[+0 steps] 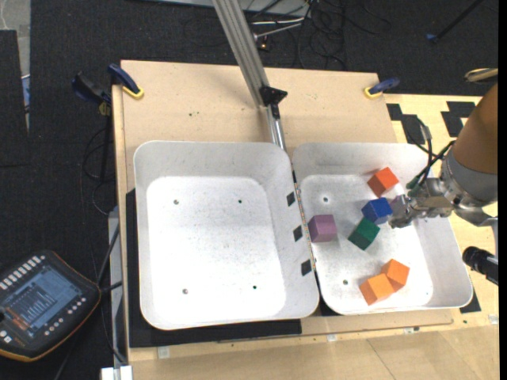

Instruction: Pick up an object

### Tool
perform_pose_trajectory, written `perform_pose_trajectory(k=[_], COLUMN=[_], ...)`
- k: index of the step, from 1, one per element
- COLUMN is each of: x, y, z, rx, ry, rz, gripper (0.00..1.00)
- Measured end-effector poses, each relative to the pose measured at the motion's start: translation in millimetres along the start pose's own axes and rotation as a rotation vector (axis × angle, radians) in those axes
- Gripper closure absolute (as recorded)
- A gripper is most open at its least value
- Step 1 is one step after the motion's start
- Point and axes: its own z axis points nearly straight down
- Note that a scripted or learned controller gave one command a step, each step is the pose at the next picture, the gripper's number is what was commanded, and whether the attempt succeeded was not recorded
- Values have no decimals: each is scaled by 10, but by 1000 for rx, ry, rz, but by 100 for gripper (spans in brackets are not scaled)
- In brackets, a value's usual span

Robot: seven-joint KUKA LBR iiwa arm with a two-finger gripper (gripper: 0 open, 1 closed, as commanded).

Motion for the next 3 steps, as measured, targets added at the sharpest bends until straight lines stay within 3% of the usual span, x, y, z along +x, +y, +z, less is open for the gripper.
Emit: perform_pose_trajectory(k=[1,3], x=[542,1510], y=[-109,-83], z=[6,-225], rx=[8,4], ry=[4,4], rz=[-4,-6], gripper=[100,100])
